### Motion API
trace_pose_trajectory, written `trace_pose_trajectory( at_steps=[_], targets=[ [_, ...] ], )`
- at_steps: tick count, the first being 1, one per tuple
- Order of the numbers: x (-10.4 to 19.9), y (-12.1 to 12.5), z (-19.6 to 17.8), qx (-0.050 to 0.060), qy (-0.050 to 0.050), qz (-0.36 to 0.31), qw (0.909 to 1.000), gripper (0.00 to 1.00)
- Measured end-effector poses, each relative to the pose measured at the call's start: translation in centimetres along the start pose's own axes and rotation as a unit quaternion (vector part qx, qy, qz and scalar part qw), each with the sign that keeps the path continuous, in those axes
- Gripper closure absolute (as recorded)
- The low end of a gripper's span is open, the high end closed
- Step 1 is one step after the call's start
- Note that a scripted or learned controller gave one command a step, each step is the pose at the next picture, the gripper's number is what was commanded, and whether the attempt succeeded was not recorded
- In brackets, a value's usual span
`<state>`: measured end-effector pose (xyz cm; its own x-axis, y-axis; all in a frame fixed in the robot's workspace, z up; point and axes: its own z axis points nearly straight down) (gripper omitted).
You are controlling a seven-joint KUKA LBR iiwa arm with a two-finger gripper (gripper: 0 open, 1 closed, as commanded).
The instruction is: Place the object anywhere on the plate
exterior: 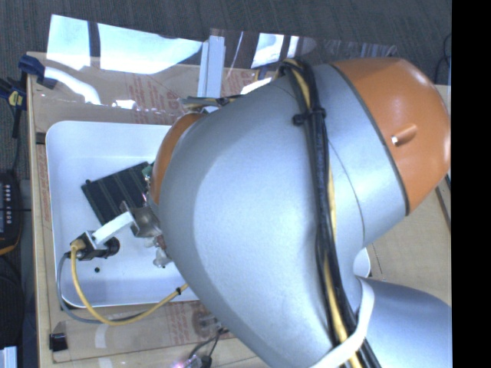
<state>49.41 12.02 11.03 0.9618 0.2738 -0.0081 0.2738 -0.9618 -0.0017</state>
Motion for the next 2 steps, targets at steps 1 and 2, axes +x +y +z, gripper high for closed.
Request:
trace_pose_trajectory(
  at_steps=[1,2],
  targets=[
    [-1.6,1.9,-11.0,0.000,0.002,-0.061,0.9981,1.00],
    [-3.2,4.4,-8.3,0.001,0.001,0.016,0.9999,1.00]
  ],
)
